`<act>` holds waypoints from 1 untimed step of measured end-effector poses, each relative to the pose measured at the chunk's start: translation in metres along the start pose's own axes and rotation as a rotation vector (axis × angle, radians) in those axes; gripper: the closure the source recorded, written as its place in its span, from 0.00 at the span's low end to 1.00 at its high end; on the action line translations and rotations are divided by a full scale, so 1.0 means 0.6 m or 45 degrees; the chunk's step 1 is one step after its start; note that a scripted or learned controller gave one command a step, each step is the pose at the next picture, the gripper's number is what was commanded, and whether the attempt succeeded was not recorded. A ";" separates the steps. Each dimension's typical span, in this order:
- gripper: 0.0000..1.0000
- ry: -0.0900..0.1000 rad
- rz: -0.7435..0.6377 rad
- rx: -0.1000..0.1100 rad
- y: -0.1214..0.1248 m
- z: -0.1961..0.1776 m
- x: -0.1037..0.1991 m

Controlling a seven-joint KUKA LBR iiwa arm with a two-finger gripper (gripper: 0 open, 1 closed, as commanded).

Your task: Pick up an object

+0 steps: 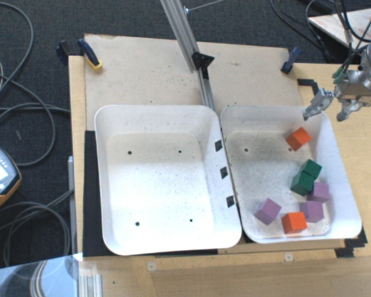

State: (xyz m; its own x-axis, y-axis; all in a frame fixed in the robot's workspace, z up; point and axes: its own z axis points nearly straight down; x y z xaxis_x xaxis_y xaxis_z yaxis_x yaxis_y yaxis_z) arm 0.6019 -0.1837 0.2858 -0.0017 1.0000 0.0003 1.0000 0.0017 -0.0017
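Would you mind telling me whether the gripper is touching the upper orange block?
Apart. The camera view shows the open gripper above the right bin's far rim, with bare white bin floor between it and the upper orange block.

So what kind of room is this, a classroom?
More likely a robot lab. A gripper hangs over white bins on a clamped wooden bench, and loose cables trail across the dark floor.

— What did the bench [142, 73] look like?
— It was a pale, speckled board, and a metal rail [184, 36] ran aslant across its far half.
— And what sat on it?
— Two shallow white bins lay side by side, touching: the left bin [111, 184] and the right bin [340, 166]. A blue-and-yellow clamp [89, 52] gripped the far left corner, a blue clamp [290, 60] the far right.
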 end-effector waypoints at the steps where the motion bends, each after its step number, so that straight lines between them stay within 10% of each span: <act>1: 0.00 -0.006 0.004 -0.015 -0.074 -0.141 -0.014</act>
State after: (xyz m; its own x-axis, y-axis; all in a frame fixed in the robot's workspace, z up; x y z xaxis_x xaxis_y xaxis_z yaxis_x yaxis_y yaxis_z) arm 0.5577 -0.1919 0.3705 0.0016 1.0000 -0.0040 0.9999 -0.0015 0.0102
